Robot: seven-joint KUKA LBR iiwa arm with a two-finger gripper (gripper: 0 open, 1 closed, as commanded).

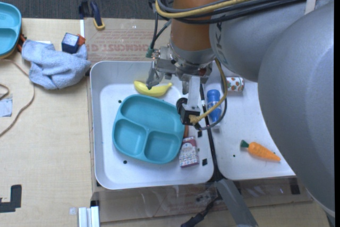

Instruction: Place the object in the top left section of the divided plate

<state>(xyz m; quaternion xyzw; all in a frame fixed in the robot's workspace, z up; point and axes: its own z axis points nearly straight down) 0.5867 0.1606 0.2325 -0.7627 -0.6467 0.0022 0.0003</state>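
The banana (pixel 152 88), yellow and curved, lay on the floor of the left white bin (pixel 106 167), just beyond the far rim of the divided plate (pixel 149 131) and touching or nearly touching it. The plate was teal, with one long section along its far side and two smaller sections on its near side; it sat tilted in the middle of that bin. The tool (pixel 155 80) hung right over the right half of the banana, a dark finger reaching down to the fruit, but whether the fingers were apart, together or clamped on the banana I cannot tell, since the wrist hid most of them. Above it sat the orange band (pixel 197 2) of the arm, looped with black and yellow cables, and the grey arm body filled the right side of the scene. At the right near corner of the plate lay a small red-and-white packet (pixel 188 154). A blue bottle (pixel 213 103) stood by the divider between the bins, with a small spotted can (pixel 235 83) farther right in the right bin (pixel 276 170) and a carrot (pixel 260 151) near that bin's near edge. On the counter (pixel 48 157) to the left lay a crumpled grey cloth (pixel 53 65), a small dark cube (pixel 69 42) beside it, and part of another teal dish (pixel 8 26) at the far left edge.
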